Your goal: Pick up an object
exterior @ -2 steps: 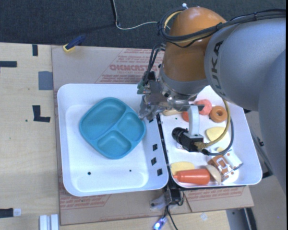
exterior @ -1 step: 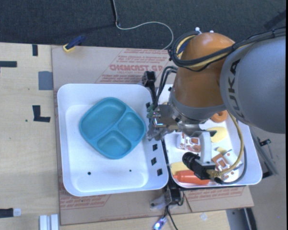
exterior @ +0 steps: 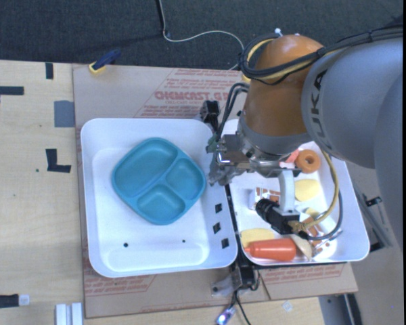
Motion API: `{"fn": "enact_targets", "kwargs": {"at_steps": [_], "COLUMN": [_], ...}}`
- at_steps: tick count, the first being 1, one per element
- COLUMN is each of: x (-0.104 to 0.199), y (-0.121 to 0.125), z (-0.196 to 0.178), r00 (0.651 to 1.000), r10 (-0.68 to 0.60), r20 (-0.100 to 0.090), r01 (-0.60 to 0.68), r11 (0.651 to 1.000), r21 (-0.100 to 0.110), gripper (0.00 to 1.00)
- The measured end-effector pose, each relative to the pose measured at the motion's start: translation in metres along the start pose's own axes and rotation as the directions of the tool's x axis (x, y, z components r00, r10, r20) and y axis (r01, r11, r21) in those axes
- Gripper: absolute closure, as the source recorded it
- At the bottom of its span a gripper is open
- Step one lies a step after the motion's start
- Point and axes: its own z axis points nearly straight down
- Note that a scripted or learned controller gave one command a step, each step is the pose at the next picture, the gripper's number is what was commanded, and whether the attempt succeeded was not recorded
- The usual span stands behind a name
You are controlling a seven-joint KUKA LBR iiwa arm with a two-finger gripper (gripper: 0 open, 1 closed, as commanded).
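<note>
There are two white bins (exterior: pixel 95 202), one blue divided plate (exterior: pixel 159 180), one orange doughnut (exterior: pixel 308 160), one red sausage (exterior: pixel 271 250) and one yellow piece (exterior: pixel 308 189).

The pale wooden worktop (exterior: pixel 27 202) carries black tape marks along its left side. On it lies a brown cardboard sheet (exterior: pixel 142 93) with red printing, and on that sheet sit two shallow white bins side by side — the left bin (exterior: pixel 95 235) and the right bin (exterior: pixel 355 249), touching. A yellow-and-blue clip (exterior: pixel 103 60) rests at the cardboard's far corner.
</note>
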Motion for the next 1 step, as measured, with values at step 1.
{"fn": "enact_targets", "kwargs": {"at_steps": [1], "x": [-0.0538], "y": [0.0111], "z": [-0.0977], "r00": [1.000], "r10": [0.002], "r20": [-0.001], "r01": [-0.002], "r11": [1.000], "r21": [-0.011], "gripper": [1.00]}}
